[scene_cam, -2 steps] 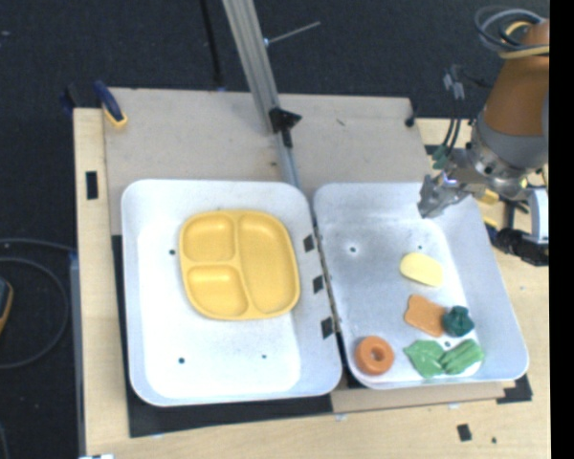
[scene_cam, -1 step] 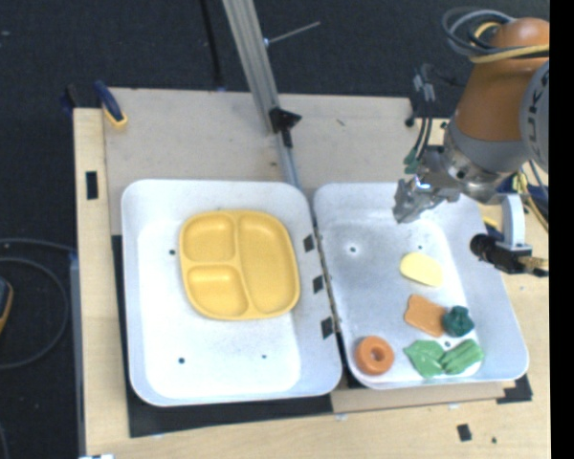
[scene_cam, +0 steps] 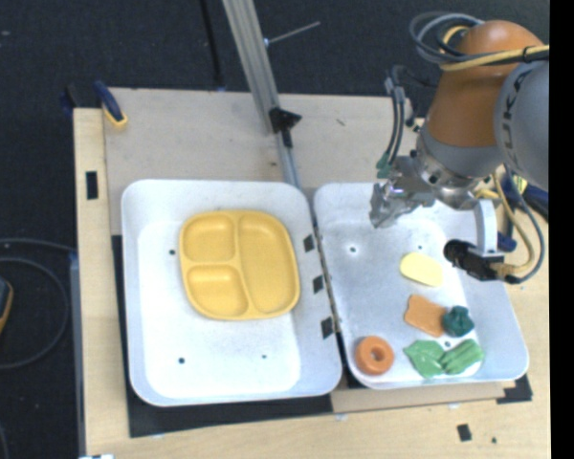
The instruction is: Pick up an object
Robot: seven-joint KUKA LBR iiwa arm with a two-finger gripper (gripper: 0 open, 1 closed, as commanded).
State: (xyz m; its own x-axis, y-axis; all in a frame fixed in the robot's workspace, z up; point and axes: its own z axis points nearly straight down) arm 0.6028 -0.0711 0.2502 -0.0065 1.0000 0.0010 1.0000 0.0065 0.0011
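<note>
Your gripper (scene_cam: 387, 204) hangs over the right bin (scene_cam: 359, 256)'s upper left; I cannot tell its grip state. The pale yellow wedge (scene_cam: 421, 270) lies just below and right of it, long axis running left-right, well apart from the divided plate (scene_cam: 239, 263).

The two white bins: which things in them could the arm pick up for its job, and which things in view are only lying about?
For the job:
hand
pale yellow piece
orange block
dark green piece
light green pieces
orange ring

Lying about:
yellow divided tray in the left bin
metal pole
right bin
</note>
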